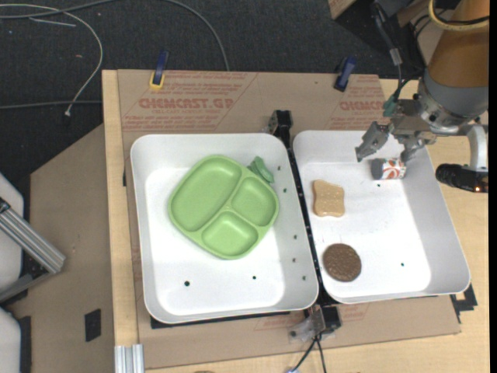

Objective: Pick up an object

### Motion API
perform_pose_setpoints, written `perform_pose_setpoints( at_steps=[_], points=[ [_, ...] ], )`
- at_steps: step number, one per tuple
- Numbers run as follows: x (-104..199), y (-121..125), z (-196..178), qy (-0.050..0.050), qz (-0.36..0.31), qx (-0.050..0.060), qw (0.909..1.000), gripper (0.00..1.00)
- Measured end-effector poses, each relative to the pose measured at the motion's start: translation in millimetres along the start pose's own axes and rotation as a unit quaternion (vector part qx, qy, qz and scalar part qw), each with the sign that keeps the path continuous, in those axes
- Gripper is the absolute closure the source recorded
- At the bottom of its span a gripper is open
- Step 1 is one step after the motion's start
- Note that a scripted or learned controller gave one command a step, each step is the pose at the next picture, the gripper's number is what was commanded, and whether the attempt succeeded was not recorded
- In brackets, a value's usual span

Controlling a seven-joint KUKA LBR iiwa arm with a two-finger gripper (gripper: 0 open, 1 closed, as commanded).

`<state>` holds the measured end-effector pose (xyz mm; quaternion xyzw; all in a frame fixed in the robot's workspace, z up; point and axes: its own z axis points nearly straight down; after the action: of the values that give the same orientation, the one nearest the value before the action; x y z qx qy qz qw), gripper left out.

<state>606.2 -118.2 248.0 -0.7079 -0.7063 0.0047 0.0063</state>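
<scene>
From above, the grey two-finger gripper (390,148) hangs spread open and holding nothing over the far edge of the right shallow white bin (435,231). A small red-and-white object (390,169) lies just under it, too small to read its long axis. Open floor surrounds the tan bread-shaped piece (328,199) and the brown round cookie (342,261).

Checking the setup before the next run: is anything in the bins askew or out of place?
The green divided plate lies turned at a slant in the left bin, with a small green piece at its upper right edge. In the right bin nothing looks spilled or damaged.
</scene>
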Motion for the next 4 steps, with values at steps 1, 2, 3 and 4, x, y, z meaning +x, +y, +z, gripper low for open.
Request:
perform_pose_setpoints(
  at_steps=[1,2,3,4],
  points=[
    [0.3,2.0,-8.2,-0.001,-0.001,-0.007,1.0000,0.00],
    [-0.5,0.4,55.1,0.000,-0.001,-0.004,1.0000,0.00],
    [-2.4,-0.3,97.9,0.000,-0.001,-0.004,1.0000,0.00],
    [-3.0,1.9,159.6,0.000,-0.001,-0.007,1.0000,0.00]
  ],
)
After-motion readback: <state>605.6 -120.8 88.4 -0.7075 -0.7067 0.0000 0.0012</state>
